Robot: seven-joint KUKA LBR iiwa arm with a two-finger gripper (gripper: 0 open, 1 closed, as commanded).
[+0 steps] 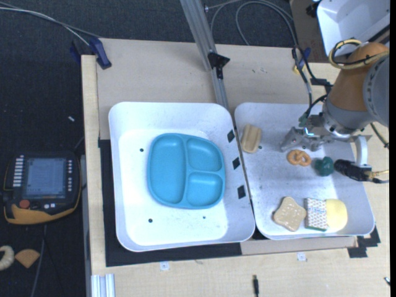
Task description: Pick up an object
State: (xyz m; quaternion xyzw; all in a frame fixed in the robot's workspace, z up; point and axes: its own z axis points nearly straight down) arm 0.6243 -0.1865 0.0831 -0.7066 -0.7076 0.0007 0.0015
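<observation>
wooden worktop (161, 73) bears both bins; the gripper (301, 142) hangs jaws wide just above the pretzel (299, 158), seemingly targeting it.

A pale wooden tabletop (167, 73) stood on a dark carpeted floor (37, 91), seen from above at a slant. A black mat (111, 252) lay under the front part of the tabletop's load, its edge showing along the near side. A blue clamp (99, 51) gripped the tabletop's far left corner. A grey metal post (201, 36) ran slantwise from the top edge down to the tabletop's middle. Thin cables (37, 14) trailed across the floor at upper left, and more looped (260, 17) behind the tabletop. A handheld control pendant (43, 187) with a lit screen lay on the floor at left. The light was even and soft.
</observation>
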